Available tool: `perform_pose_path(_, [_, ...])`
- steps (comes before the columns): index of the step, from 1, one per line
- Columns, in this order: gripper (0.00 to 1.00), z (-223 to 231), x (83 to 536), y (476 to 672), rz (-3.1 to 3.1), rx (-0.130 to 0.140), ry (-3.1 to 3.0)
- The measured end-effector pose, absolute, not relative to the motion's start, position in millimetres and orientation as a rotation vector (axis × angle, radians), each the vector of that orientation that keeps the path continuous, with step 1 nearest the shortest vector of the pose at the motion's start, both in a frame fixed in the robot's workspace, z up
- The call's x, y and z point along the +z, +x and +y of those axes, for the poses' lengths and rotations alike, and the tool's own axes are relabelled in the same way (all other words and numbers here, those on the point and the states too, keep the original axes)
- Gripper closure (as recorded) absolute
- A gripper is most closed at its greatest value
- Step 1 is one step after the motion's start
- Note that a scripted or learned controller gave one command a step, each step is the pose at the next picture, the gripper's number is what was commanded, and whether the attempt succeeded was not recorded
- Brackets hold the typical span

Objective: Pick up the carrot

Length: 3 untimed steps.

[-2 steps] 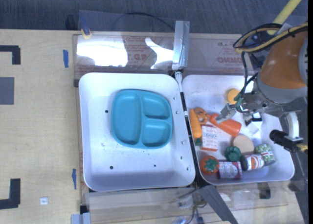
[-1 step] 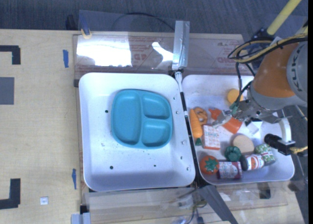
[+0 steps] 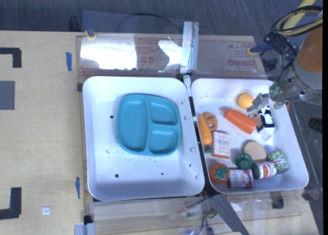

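The carrot (image 3: 240, 120), orange and tapered, is lying slanted in the right bin (image 3: 300, 152). The tool (image 3: 262, 106) is hovering just beside its thick end, seemingly holding nothing; whether it is parted, I cannot tell.

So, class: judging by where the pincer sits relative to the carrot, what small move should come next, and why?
Probably a short shift down-left in the view: the pincer hovers just beyond the carrot's right end, so it likely needs centring over the carrot before descending.
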State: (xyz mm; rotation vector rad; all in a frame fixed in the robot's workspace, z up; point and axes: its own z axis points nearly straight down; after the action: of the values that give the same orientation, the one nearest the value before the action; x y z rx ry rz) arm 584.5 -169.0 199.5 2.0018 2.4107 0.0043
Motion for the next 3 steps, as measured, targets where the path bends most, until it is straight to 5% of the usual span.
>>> perform_pose_path(1, [0.00, -94.7, 161.2, 585.2, 1.959, -0.008, 2.467])
perform_pose_path(2, [0.00, -86.1, 182.1, 569.7, 2.003, -0.007, 2.428])
perform_pose_path(3, [0.00, -159.8, 193.4, 597.5, 1.893, -0.005, 2.507])
